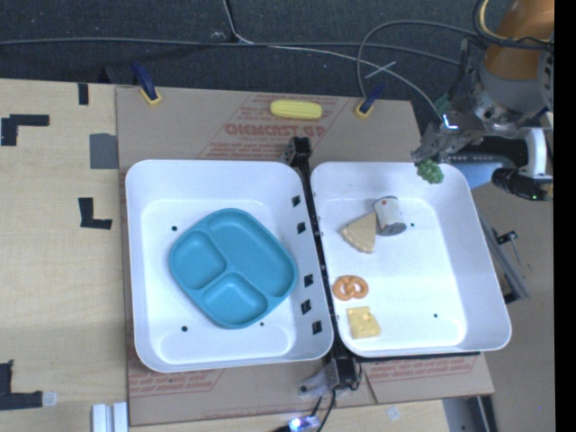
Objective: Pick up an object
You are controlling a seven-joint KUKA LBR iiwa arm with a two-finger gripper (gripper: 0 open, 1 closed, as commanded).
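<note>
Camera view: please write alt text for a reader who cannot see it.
The gripper hangs over the right bin's far right corner with a small green object at its tip. That bin holds a small can, a pretzel and two yellowish pieces; the left bin holds a blue tray.

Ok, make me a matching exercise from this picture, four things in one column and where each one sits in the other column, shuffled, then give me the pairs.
Things:
1. blue divided plastic tray
2. yellow banana-shaped toy
3. small green leafy toy
4. orange pretzel-shaped toy

Places:
A. at the gripper, over the right bin's top corner
B. inside the left white bin
C. inside the right white bin
D. on the cardboard sheet behind the bins

Pairs: 1-B, 2-D, 3-A, 4-C
</note>
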